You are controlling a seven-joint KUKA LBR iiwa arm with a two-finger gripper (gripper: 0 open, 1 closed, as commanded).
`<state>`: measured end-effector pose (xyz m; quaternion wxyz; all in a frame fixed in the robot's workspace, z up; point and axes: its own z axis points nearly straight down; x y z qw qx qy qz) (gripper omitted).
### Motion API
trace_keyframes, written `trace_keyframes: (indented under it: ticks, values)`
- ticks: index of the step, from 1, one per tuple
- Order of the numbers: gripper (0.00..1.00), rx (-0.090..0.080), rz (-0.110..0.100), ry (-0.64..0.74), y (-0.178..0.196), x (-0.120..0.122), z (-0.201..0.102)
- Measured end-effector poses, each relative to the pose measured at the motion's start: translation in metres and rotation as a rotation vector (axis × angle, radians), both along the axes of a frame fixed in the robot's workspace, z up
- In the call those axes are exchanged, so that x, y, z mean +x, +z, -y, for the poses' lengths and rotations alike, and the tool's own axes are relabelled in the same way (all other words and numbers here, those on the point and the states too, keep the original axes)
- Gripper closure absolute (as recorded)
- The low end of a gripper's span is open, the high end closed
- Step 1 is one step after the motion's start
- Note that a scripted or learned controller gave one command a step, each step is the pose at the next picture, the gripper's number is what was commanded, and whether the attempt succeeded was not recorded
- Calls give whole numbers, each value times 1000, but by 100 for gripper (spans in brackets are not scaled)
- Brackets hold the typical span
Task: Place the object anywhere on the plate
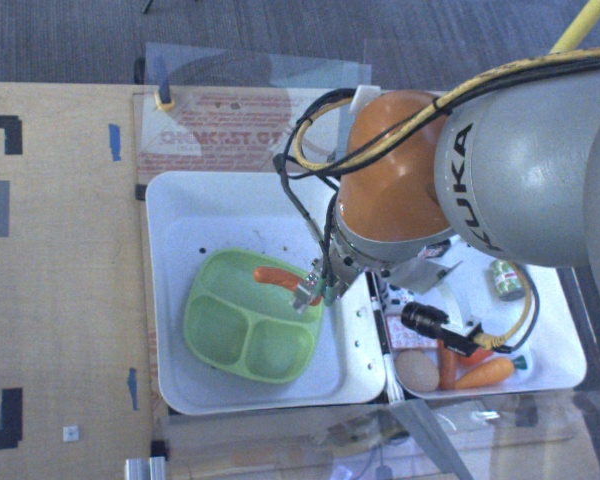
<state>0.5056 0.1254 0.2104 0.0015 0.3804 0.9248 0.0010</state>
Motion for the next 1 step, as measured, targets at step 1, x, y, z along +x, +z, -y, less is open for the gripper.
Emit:
trace_keyframes:
  ticks: [1]
  values:
    - [0,0,0,0,0,0,0]
